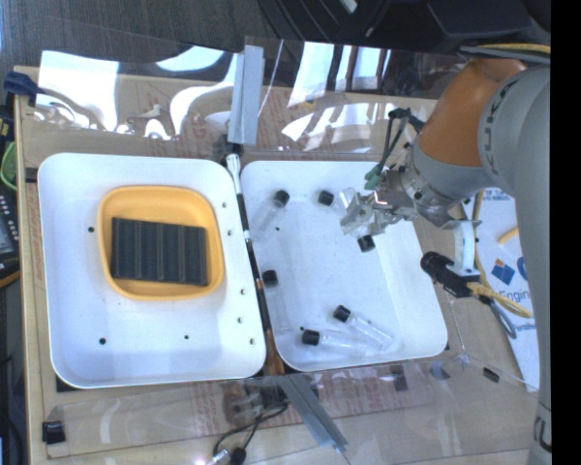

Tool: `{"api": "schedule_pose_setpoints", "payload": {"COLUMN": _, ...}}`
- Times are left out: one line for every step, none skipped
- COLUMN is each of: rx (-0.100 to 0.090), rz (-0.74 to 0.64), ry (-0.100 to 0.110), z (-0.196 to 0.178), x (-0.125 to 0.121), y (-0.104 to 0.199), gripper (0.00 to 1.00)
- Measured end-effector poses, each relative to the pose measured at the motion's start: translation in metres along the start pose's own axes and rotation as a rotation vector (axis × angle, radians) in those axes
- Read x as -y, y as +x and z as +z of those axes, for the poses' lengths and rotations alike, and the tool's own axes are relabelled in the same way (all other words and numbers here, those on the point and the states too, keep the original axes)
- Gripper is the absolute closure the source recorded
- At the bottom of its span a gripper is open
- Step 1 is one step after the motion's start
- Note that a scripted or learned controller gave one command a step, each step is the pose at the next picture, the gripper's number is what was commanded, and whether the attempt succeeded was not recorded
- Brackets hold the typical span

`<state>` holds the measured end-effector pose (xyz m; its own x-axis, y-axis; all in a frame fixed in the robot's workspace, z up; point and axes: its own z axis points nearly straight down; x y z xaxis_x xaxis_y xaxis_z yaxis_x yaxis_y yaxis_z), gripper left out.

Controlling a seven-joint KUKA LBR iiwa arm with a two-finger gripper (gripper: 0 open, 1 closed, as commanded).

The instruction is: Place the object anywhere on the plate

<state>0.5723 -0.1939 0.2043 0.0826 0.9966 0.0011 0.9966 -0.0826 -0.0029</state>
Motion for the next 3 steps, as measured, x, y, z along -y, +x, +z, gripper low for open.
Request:
{"api": "schedule_pose_setpoints", "payload": {"rx": 0.000, "rz": -0.112, "ry": 0.002, "z": 0.018, "x": 0.053, "y": 0.062, "gripper": 1.00}}
{"api": "schedule_pose_setpoints", "payload": {"rx": 0.002, "rz": -0.214, "ry": -0.001, "z": -0.057, "x": 0.001, "y": 0.112, "gripper": 1.00}}
{"api": "schedule_pose_setpoints", "payload": {"rx": 0.001, "rz": -0.312, "ry": 0.003, "z": 0.012, "x": -0.013, "y": 0.145, "gripper": 1.00}}
